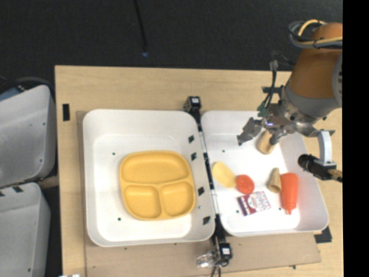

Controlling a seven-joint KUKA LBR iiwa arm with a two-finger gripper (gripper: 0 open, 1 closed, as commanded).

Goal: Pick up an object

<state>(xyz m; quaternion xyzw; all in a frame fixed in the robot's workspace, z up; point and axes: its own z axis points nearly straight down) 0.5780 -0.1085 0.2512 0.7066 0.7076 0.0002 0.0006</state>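
One yellow tray (pixel 157 184), six small objects (pixel 253 186), two bins (pixel 92 172)

Tray (pixel 157 184) in left bin (pixel 98 224)

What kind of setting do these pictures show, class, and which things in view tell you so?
Probably a robotics lab test bench: a robot arm reaching over two white bins, toy food such as a carrot, and a yellow compartment tray.
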